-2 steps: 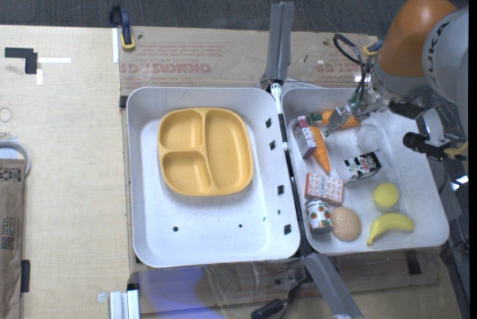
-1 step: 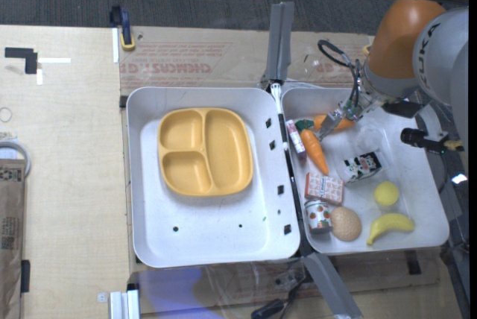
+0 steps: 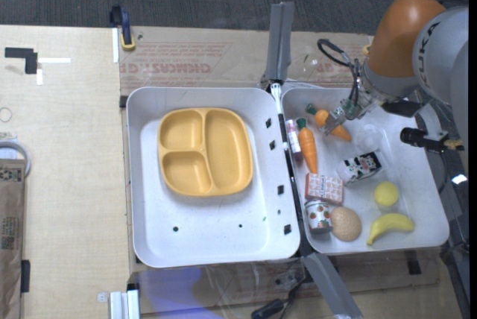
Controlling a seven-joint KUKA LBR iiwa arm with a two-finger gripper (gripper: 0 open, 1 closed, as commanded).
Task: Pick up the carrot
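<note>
A long orange carrot [image 3: 308, 149] with a green top lies in the right bin [image 3: 432, 183], close to its left wall and pointing toward the front. A second, shorter orange carrot-like piece [image 3: 339, 133] lies just to its right, partly covered by my gripper [image 3: 343, 115]. The gripper reaches down from the grey arm with the orange band [image 3: 402, 27] and sits on or just above this shorter piece, near the back of the bin. Whether it holds anything is not visible.
The right bin also holds a black-and-white carton [image 3: 362, 165], a lemon [image 3: 386, 194], a banana [image 3: 389, 226], a pink box [image 3: 325, 188], a small can [image 3: 318, 215] and a brown egg-shaped thing [image 3: 345, 223]. In the left bin [image 3: 149, 228] lies a yellow divided plate [image 3: 206, 150].
</note>
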